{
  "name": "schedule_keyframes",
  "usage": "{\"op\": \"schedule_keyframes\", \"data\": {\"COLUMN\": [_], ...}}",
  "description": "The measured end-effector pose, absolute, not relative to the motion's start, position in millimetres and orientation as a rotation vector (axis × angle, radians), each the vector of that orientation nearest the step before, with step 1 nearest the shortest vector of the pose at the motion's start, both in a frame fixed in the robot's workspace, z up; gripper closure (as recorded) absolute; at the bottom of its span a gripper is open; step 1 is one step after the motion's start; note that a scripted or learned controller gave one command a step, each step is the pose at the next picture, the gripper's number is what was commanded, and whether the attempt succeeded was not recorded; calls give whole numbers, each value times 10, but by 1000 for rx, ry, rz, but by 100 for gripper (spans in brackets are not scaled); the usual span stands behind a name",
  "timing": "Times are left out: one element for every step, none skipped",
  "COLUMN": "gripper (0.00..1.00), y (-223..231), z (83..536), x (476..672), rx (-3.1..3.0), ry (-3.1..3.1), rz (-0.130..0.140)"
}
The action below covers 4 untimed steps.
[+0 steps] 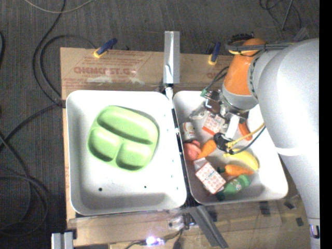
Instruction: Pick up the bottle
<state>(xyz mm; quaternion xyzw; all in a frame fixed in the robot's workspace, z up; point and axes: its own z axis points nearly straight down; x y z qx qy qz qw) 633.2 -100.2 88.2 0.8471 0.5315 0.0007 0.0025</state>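
2 white bins sit side by side on the surface (119,69). The left bin (78,154) holds a green plate (123,137) with 3 hollows. The right bin (267,179) is crowded: a small carton (210,176), a carrot (207,148) beside a reddish fruit (191,150), a banana (249,161), and another carrot (238,169). The green bottle (236,184) lies on its side at the bin's near edge, just below that carrot. The pincer (213,108) hangs over the far end of the right bin, well apart from the bottle. I cannot tell whether it is released or clenched.
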Motion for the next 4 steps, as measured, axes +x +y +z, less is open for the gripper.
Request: {"op": "schedule_keyframes", "data": {"gripper": [0,0,0,0], "y": [-1025,-940,-1005,-924], "z": [876,904,901,880], "x": [6477,6536,6565,6478], "rx": [2869,3020,3047,3130], "ry": [1279,919,858,329], "rz": [1,-43,-47,0]}}
